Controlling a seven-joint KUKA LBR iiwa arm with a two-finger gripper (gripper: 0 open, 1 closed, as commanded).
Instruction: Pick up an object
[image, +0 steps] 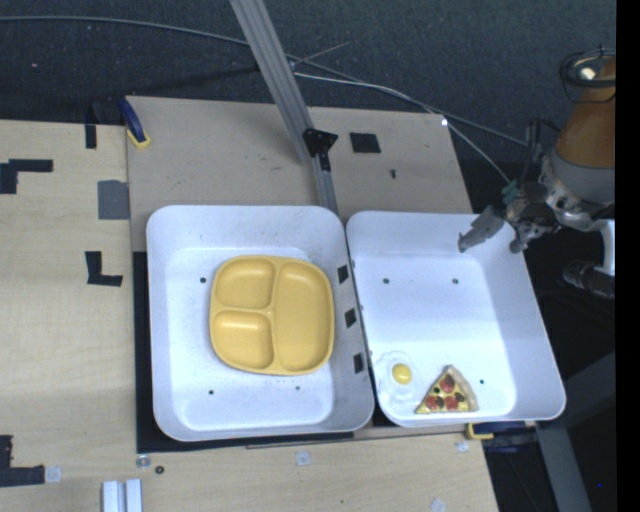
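A toy pizza slice (447, 391) lies at the near edge of the right bin (440, 300). Just left of it rests a toy fried egg (399, 374), white with a yellow yolk. A yellow divided plate (271, 314) sits in the middle of the left bin (180, 300). My gripper (497, 230) hangs over the far right corner of the right bin, well away from the pizza slice and the egg. Its fingers (478, 232) stand spread, open, with nothing between them.
The arm's wrist (585, 130) with its orange band stands at the right edge of the view. A slanted metal pole (290, 90) crosses the bench behind the bins. Tape marks and a blue-yellow clip (135, 125) lie on the wooden bench top.
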